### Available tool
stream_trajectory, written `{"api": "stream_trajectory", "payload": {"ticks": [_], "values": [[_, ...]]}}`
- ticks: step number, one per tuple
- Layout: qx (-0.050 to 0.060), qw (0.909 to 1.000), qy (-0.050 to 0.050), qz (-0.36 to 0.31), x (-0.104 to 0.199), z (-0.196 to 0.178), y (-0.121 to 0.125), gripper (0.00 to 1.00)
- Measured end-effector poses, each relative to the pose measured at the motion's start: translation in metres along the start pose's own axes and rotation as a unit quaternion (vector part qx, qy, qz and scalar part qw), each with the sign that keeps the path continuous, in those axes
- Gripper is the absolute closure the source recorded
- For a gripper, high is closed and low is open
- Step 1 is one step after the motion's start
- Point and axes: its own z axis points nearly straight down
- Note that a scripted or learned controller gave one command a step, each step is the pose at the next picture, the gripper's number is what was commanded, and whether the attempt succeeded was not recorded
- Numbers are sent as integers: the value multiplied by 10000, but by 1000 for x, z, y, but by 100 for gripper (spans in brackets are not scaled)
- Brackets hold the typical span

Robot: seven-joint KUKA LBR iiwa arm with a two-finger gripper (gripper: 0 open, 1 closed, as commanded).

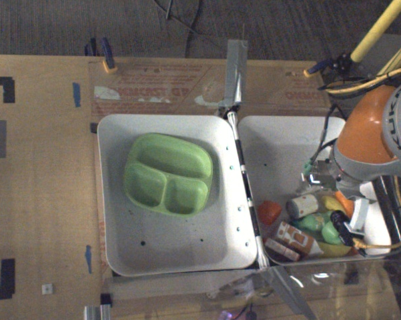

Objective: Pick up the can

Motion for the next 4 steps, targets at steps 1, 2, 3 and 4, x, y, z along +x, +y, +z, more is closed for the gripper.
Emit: {"api": "stream_trajectory", "payload": {"ticks": [1,2,3,4], "values": [[26,10000,35,-36,6,2,0,0],[33,10000,4,-19,2,-6,0,100],[26,9941,19,-1086,1,3,95,100],[107,9989,21,467,46,-108,89,100]]}}
